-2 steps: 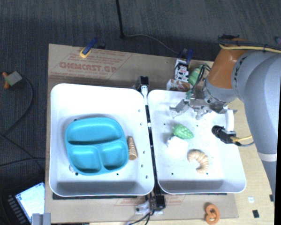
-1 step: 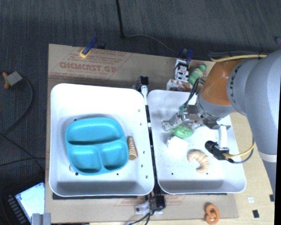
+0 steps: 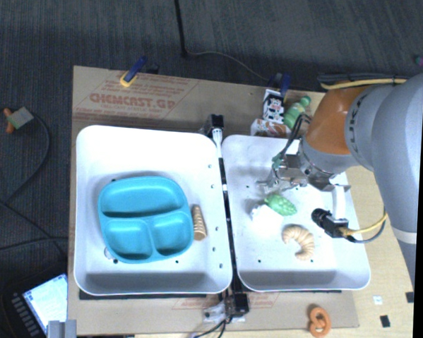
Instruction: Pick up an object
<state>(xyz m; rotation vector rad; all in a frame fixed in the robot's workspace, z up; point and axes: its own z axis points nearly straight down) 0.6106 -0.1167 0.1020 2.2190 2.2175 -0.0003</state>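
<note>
A small green object (image 3: 280,204) lies near the middle of the right bin (image 3: 347,274), touching a white lump (image 3: 264,214) at its 7 o'clock. The tool (image 3: 287,177) hangs just above it at 12 o'clock, pointing down; whether it is open or closed I cannot tell from here. The grey arm (image 3: 390,132) comes in from 3 o'clock, orange band bent over the bin's top edge. A tan croissant-shaped piece (image 3: 300,240) rests at 5 o'clock. The left bin (image 3: 92,151) holds a blue divided tray (image 3: 144,218) with a brown piece (image 3: 198,223) beside it on the worktop (image 3: 165,102).
</note>
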